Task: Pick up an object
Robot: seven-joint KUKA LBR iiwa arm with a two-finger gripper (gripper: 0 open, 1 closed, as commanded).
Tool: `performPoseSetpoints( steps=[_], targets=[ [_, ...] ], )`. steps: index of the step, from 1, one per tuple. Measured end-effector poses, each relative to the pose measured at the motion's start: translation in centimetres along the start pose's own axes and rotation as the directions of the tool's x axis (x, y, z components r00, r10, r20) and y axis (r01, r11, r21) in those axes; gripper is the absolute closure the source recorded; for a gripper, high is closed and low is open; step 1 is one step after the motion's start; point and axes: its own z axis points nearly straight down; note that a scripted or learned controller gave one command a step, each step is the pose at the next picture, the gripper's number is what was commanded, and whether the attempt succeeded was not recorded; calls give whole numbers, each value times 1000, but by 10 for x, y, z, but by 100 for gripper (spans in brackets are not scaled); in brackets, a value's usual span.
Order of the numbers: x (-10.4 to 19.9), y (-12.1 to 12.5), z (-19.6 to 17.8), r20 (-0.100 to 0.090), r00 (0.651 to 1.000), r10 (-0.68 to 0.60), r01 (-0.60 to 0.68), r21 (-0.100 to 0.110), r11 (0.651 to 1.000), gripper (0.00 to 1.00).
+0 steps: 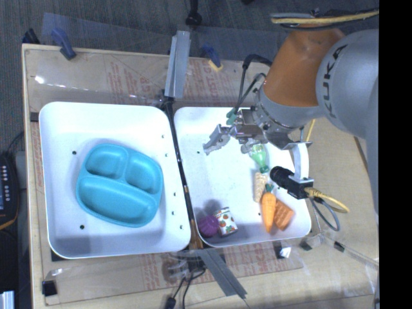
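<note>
White plastic makes up both shallow bins on the counter [38,250], which is pale wood-coloured and covered with a clear sheet. Inside the left bin [58,121] a blue divided tray [120,184] with three compartments lies flat, a little toward the near side. Over the upper half of the right bin [193,127] hangs the grey arm [351,76] with its orange band [302,66], and below that band the pincer [228,136] points leftward above the bin floor. One metal finger [214,140] juts out toward the middle of the bin, and nothing can be seen gripped between the fingers, though whether they are spread or closed I cannot tell from this angle (the wrist hardware crowds that spot). Just under the wrist a small green bottle-like object [259,154] shows, partly hidden. Lower down, along the right wall, lie a pale corn-cob-like piece [259,185], an orange carrot [268,214] and an orange-brown item [283,216] touching the carrot's side. Near the bin's front edge sit a purple object [208,224] and, just beside it on the right, a small white carton with red print [226,222], tilted. A black cylindrical part [286,179] with a yellow cable [328,200] hangs over the right rim.
</note>
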Motion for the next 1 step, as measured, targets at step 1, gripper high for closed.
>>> performPoseSetpoints(
  steps=[1],
  targets=[
    [-15, -27, 105, 0, 1000, 2, -2, 1, 1000, 0]
  ],
)
